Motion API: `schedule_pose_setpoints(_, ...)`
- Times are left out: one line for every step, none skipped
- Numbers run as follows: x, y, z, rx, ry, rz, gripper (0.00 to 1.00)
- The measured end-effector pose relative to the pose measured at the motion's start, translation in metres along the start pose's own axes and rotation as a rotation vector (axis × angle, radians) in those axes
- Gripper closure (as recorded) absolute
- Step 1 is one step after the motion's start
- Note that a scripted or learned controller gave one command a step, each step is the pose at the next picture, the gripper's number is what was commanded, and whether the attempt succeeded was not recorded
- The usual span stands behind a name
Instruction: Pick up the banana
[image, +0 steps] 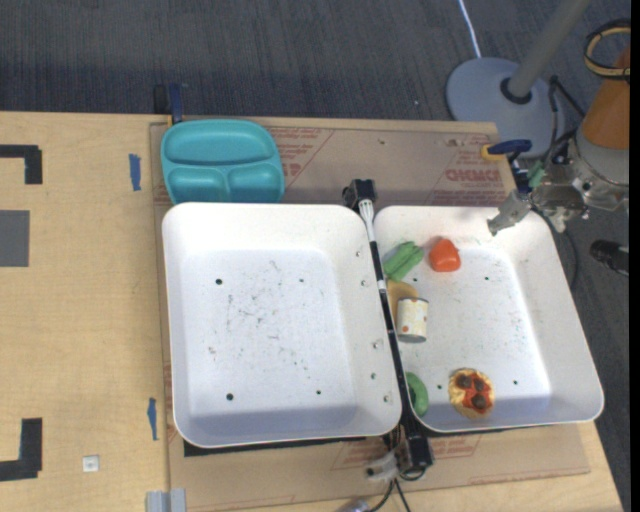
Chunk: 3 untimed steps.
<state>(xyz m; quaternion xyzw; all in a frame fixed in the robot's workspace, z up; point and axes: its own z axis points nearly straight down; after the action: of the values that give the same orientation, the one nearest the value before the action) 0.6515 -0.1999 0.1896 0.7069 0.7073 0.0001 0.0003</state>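
Gripper (515, 205) hangs over the far right corner of the right bin (560, 330) in the camera view, at the end of the grey arm (600, 185) reaching in from the right. From where I stand its business end is a small grey shape seen almost end-on. I cannot tell how far open it is, and nothing I can make out sits in it.

As best I can judge, the banana (401, 293) is the short yellowish piece lying against that bin's left wall, beside the divider. From the gripper it is well apart, off to the left in the picture and down toward the near edge, so the reach runs diagonally across the bin floor. Touching its nearer side is a white cylinder (413, 319). Between the banana and the gripper, though closer to the banana, lie a green vegetable (403, 259) and an orange-red one (444, 255).

Too little of the banana shows for me to read its long axis with confidence. I reckon the wall on its far side from the gripper and the cylinder pressed against it will leave little room to close around it.
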Motion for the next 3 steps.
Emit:
schedule_pose_setpoints(0.07, -0.072, 0.095, 0.002, 0.001, -0.089, 0.0)
schedule_pose_setpoints(0.101, -0.168, 0.105, 0.003, 0.002, -0.09, 0.0)
schedule_pose_setpoints(0.102, -0.166, 0.094, -0.002, 0.003, -0.089, 1.0)
